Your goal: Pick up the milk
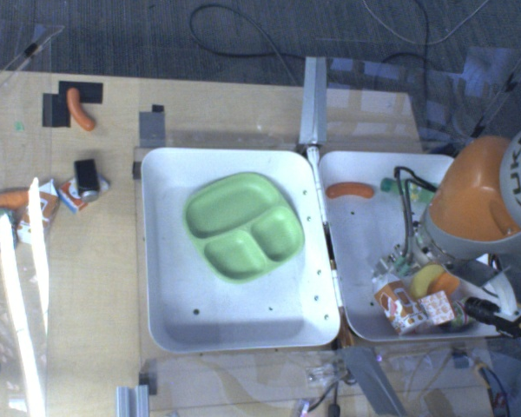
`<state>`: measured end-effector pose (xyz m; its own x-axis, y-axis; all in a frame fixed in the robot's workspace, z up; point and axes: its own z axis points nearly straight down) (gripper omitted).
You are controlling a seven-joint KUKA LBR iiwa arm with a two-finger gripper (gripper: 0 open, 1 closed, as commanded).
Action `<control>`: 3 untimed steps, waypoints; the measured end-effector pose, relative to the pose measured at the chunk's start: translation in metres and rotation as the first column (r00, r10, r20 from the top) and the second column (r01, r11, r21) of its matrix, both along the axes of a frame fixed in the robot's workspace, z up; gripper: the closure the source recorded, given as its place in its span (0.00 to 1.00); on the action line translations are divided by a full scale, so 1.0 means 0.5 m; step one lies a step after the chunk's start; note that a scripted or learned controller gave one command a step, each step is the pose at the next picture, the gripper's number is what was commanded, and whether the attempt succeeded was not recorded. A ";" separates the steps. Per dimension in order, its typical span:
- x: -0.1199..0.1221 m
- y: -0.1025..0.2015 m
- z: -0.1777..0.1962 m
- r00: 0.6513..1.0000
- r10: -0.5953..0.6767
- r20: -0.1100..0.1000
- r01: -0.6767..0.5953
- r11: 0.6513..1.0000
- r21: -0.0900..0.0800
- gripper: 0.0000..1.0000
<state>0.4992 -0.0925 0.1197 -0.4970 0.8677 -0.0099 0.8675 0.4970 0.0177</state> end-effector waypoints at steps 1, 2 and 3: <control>-0.001 0.000 -0.001 1.000 -0.001 -0.001 0.001 1.000 0.000 0.00; -0.015 0.000 -0.060 0.993 0.121 -0.005 -0.121 0.993 -0.003 0.00; -0.003 0.009 -0.035 0.992 0.128 0.011 -0.128 0.992 -0.004 1.00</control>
<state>0.4978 -0.0878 0.1020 -0.6034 0.7972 -0.0182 0.7968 0.6037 0.0252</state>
